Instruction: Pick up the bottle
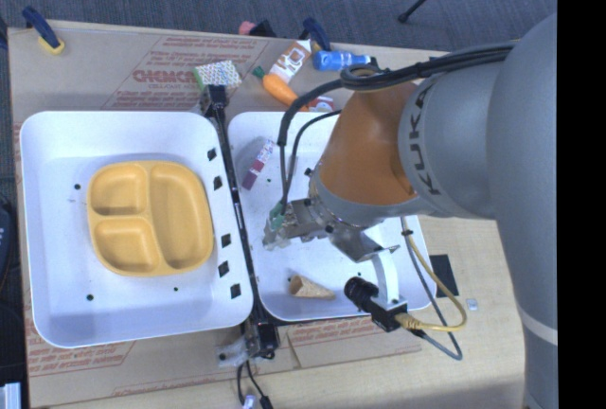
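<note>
A small bottle (258, 162), white with a dark red end, lies on its side near the back left of the right bin (417, 270). My gripper (277, 229) hangs low over that bin's left middle, a little nearer the front than the bottle and apart from it. A small greenish bit shows at the gripper's tip; I cannot make out what it is. The orange-banded wrist (369, 151) covers much of the bin's middle and back.
A tan wedge-shaped piece (311, 287) lies at the right bin's front. The left bin (38, 208) holds a yellow divided plate (150, 217). Behind the bins lie an orange-and-white bottle (285, 68), a blue object (336, 61) and a chequered packet (217, 74).
</note>
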Controlling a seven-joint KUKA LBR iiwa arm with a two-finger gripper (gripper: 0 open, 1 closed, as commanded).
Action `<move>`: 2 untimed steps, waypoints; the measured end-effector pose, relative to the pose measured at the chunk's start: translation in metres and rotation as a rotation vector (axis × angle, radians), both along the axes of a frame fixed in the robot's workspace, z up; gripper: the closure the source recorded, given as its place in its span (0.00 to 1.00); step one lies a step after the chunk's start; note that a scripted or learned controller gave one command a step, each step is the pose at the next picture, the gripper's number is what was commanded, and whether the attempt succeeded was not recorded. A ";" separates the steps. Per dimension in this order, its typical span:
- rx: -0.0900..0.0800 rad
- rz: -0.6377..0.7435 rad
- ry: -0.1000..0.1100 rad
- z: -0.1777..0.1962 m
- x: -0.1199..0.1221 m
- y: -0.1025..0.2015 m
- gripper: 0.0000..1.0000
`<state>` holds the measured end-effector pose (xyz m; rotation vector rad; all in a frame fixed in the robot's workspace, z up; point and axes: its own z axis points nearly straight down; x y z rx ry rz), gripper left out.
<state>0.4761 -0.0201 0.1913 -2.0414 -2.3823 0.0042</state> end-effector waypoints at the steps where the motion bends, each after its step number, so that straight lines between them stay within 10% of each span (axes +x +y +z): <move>1: -0.001 -0.167 -0.001 0.000 0.000 0.082 1.00; 2: -0.001 0.181 -0.005 0.069 0.001 0.033 1.00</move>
